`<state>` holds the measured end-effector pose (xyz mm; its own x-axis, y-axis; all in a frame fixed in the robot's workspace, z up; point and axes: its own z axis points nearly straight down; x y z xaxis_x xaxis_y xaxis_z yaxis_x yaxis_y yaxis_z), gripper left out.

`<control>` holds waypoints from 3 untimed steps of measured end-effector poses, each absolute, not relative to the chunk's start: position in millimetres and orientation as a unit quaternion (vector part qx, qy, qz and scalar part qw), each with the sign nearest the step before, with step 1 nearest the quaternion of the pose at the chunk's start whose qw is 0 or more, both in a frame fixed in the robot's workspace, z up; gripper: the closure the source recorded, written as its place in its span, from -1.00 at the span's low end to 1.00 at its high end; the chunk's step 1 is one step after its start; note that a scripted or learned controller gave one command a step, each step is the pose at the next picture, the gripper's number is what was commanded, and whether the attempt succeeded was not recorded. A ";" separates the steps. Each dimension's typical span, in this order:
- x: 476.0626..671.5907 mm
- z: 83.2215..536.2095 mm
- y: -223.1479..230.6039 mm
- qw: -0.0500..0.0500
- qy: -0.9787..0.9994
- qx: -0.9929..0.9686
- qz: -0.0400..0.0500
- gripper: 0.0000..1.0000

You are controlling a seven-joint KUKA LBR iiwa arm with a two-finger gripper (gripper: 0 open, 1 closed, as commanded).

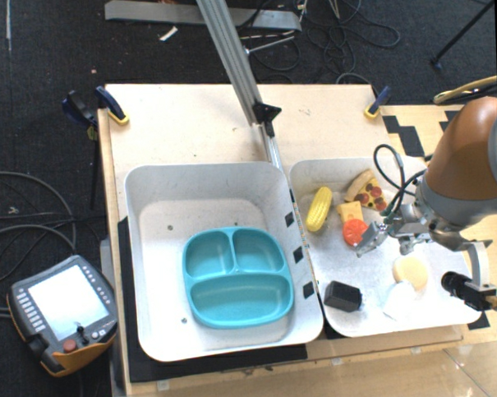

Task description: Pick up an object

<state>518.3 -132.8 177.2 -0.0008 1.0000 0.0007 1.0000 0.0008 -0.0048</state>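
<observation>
- Arm (465, 163) reaches in from the right, bent low over the right bin (313, 178).
- Gripper (374, 239) sits beside the red-orange toy (354, 230); its state cannot be made out.
- Arm hides part of the bin's right side.

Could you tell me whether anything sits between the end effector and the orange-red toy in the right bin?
Nothing visible does. The end effector hangs right beside the orange-red toy. The corn cob and pizza slice lie off to the far side, apart from that path.
</observation>
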 end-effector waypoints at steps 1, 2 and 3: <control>513.2 131.0 -126.3 0.002 -0.707 -0.707 0.001 -1.00; 513.8 95.0 -126.0 -0.001 -0.707 -0.707 0.000 -1.00; 514.5 106.1 -125.8 -0.001 -0.707 -0.707 -0.001 1.00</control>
<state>514.5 -125.8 106.1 0.0004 1.0000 -0.0001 1.0000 -0.0004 0.0023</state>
